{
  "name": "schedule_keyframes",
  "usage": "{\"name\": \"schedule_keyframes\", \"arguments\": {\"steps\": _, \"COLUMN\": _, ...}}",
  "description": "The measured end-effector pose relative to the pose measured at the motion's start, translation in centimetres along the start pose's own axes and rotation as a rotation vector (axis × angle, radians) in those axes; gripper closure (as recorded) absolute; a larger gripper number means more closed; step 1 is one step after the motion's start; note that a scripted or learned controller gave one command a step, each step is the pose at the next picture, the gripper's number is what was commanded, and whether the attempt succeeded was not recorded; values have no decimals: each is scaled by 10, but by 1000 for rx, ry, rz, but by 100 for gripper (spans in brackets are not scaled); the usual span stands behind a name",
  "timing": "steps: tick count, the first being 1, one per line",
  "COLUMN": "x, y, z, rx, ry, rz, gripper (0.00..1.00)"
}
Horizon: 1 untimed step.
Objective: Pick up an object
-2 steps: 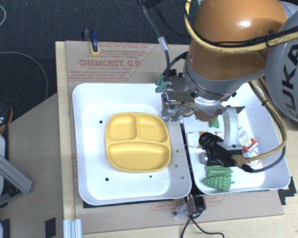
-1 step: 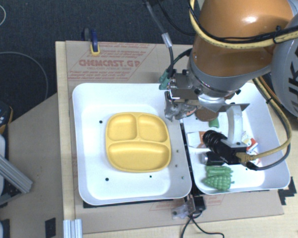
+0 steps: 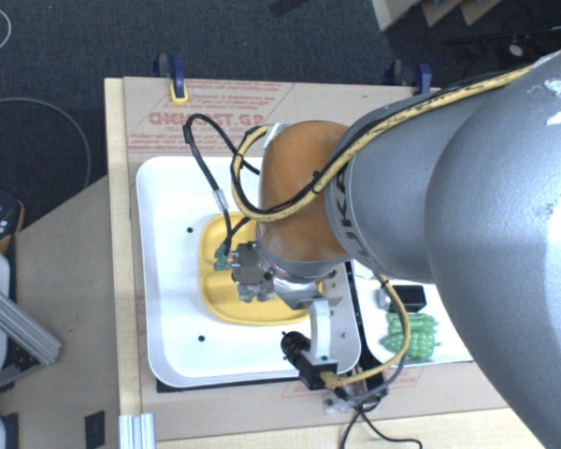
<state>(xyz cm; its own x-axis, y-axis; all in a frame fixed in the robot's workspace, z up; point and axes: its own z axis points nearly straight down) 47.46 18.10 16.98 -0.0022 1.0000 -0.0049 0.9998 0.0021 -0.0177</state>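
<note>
A yellow, rounded object (image 3: 226,299) lies in the left white bin (image 3: 168,279), near its middle. My gripper (image 3: 247,277) hangs directly over the yellow object's right part, low and close to it, and I cannot tell whether they touch. The orange band and grey wrist cover the gripper from above. Black and yellow cables loop around the wrist.
In the right bin (image 3: 449,352) lie a green knobbly object (image 3: 413,335) and a small black object (image 3: 409,297), mostly under the arm. The big grey arm covers the right side of the scene. A cardboard sheet (image 3: 215,110) lies behind the bins.
</note>
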Motion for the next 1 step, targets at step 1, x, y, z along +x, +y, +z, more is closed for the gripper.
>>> {"name": "schedule_keyframes", "arguments": {"steps": 1, "x": -71, "y": 53, "z": -23, "rx": -22, "ry": 2, "rz": 10, "gripper": 100}}
